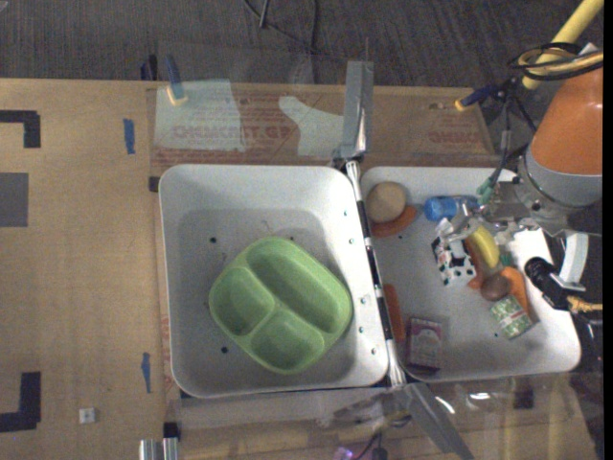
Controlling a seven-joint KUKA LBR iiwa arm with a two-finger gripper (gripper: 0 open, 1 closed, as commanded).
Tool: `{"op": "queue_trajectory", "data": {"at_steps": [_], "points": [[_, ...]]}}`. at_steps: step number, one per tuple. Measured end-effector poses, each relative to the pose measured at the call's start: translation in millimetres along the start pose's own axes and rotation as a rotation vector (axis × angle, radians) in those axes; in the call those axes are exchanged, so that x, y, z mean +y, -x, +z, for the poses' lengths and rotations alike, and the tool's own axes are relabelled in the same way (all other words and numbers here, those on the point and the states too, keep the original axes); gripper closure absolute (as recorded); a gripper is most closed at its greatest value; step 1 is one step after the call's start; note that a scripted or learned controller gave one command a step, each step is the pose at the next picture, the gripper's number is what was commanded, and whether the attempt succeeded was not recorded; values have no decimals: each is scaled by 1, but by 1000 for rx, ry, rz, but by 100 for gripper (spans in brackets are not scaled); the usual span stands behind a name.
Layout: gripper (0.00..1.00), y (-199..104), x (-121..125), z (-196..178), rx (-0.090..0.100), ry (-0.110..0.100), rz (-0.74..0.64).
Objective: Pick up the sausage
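The right bin [551, 353] is serving as the landmark here. The sausage [391, 311], a thin reddish-brown stick, is lying along that bin's left wall, running lengthwise beside the divider and just left of a small dark red packet [425, 341]. It is sitting apart from the other items, so nothing is crowding it except the wall itself.

The arm [570, 137] is reaching in over the bin's far right side, and the end effector [476, 230] is hanging above a cluster near the bin's middle right: a yellow banana-like toy [483, 248], a black-and-white patterned piece [450, 260], a blue item [442, 207] and a brownish round thing [494, 286]. Whether the end effector is released or clenched cannot be told from this slant; nothing is clearly sitting in its grasp.

A tan ball [387, 200] is resting in the bin's far left corner. The left bin [182, 257] is holding a green divided plate [280, 304].

Judging from this, the end effector is well apart from the sausage, and the wall beside it may be making a grasp awkward.
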State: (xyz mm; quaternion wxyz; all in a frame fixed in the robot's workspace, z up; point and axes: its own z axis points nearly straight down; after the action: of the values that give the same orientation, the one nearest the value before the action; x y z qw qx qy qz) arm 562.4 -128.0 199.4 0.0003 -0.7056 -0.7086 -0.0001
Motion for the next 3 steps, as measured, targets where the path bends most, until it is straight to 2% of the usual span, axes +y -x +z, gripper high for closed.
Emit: {"op": "queue_trajectory", "data": {"at_steps": [1,2,3], "points": [[0,19,-41,-11,0,0,-93],[0,55,-29,72,0,2,47],[0,-16,-42,113,0,4,104]]}}
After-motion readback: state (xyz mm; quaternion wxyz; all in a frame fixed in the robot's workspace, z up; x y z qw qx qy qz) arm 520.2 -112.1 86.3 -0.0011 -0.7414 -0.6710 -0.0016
